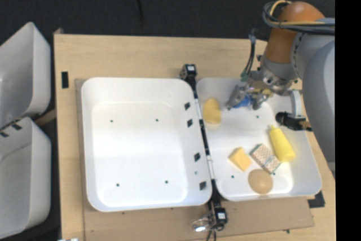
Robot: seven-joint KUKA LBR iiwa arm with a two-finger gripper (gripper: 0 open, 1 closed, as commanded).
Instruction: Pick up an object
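Observation:
The gripper [246, 97] hangs low over the far part of the right bin [304, 178]. A small blue thing [242, 102] peeks out right beneath it, mostly hidden by it. A yellow rounded object [212, 112] lies just left of the gripper, against the bin's left wall. Nearer the front lie a yellow block [240, 159], a small patterned box [265, 157], a yellow bottle [281, 143] and a tan ball [260, 182].
The left bin [141, 144] sits beside the right one, the two meeting along a ridge with black clips [198, 121]. The arm's grey body stands over the bench's right side. Pale chairs stand off the bench at the far left.

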